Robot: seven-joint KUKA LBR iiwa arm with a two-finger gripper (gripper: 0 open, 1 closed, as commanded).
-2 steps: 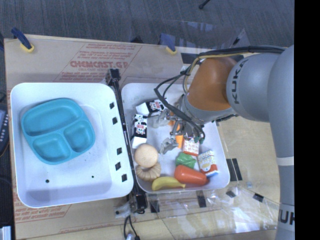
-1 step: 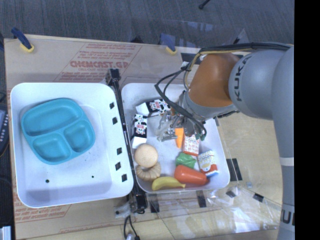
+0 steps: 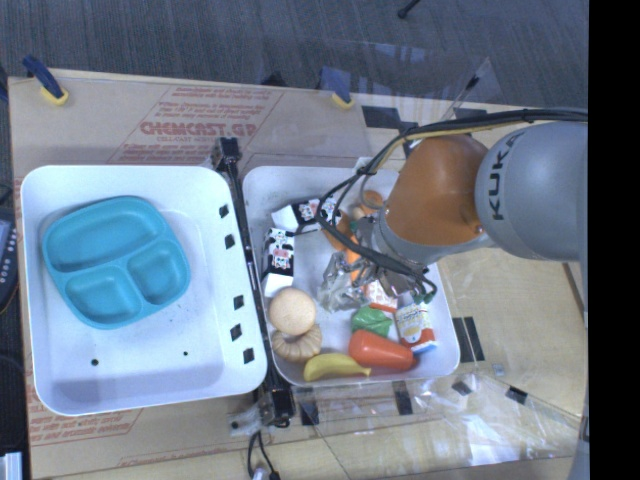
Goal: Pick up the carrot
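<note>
The carrot (image 3: pixel 381 352), orange-red and stubby, lies near the front wall of the right bin (image 3: pixel 258 193), between a banana and a small bottle. My gripper (image 3: pixel 346 274) hangs low over the middle of that bin, a little behind and to the left of the carrot. It sits among crumpled shiny wrapping and small items. The arm's orange band (image 3: pixel 432 203) and grey body cover the back right part of the bin. Nothing orange-red shows at the gripper.
In the right bin lie a yellow banana (image 3: pixel 335 366), two round tan biscuits (image 3: pixel 293 312), a green piece (image 3: pixel 372 321), a small bottle (image 3: pixel 414 326) and cow-patterned cartons (image 3: pixel 281 252). The left bin (image 3: pixel 130 388) holds a blue divided plate (image 3: pixel 115 258).
</note>
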